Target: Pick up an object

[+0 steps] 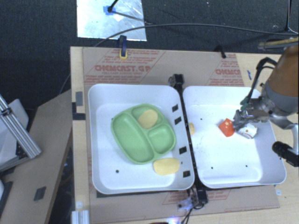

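A small orange-red object [226, 127] lies in the right bin [212, 171], near its middle right. A small white-grey object [247, 131] lies just right of it. My gripper [242, 117] hangs over the right bin, directly above and between these two objects, at the end of the grey arm with the orange band [285, 80]. In the left bin [103, 139] sits a green divided plate [140, 134] with a yellow piece [148, 119] in its top compartment. Another yellow piece [166, 166] lies on the bin floor below the plate.
A tiny yellow bit [192, 129] sits by the divider between the bins. Black clips line that divider [180, 125]. Cardboard [140, 64] lies under both bins. A metal rail [18, 129] stands at the far left.
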Tool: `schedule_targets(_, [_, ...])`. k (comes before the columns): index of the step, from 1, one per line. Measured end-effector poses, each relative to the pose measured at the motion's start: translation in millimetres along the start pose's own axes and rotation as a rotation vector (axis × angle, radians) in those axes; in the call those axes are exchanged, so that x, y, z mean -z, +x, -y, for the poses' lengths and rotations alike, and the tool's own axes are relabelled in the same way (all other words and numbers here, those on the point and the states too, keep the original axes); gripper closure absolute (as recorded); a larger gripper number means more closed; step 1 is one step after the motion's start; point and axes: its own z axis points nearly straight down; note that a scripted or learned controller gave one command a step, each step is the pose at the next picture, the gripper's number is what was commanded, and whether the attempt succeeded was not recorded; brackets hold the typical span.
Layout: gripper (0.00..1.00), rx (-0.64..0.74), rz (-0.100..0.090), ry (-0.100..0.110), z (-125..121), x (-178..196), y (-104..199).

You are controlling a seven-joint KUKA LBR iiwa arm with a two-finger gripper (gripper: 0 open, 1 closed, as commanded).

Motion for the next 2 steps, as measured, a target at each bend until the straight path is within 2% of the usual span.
schedule_targets(1, [1.0, 0.001, -0.001, 0.002, 4.6, -2.5, 61.5])
schedule_targets(2, [1.0, 0.0, -0.001, 0.002, 9.3, -21.9, 112.1])
